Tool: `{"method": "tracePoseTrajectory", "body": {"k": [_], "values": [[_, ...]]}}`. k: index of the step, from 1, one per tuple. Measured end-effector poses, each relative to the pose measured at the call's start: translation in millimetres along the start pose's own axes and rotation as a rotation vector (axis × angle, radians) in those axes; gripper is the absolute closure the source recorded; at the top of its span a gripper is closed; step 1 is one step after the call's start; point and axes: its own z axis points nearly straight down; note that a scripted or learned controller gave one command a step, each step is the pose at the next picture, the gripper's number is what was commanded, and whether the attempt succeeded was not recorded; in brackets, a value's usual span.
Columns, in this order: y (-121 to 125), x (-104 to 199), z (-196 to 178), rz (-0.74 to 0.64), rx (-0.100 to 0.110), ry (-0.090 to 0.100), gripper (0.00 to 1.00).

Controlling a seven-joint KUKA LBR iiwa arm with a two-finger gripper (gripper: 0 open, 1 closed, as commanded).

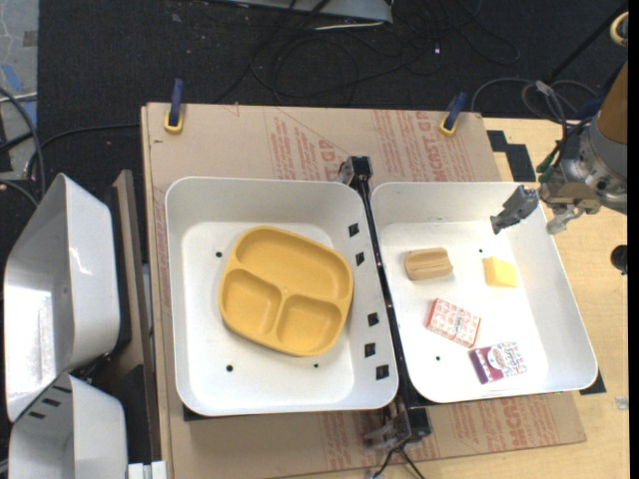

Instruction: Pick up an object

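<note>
In the right bin (559, 297) lie a tan bread-like block (427, 263), a yellow cube (500, 271), a red and white packet (453, 322) and a purple and white packet (498, 361). My gripper (534, 215) hangs over the bin's far right corner, above and to the right of the yellow cube. Its two dark fingers are spread apart, with nothing between them. The left bin (190, 267) holds a yellow divided plate (285, 290).
The bins stand side by side on a cardboard sheet (300, 138) held by two blue clamps (175, 105) at its far edge. White containers (55, 297) stand off the bench at the left. Cables run across the dark floor beyond.
</note>
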Motion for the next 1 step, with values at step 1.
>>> {"method": "tracePoseTrajectory", "body": {"k": [1], "values": [[-10.0,0.9,50.1,0.004,0.004,0.001,0.0]]}}
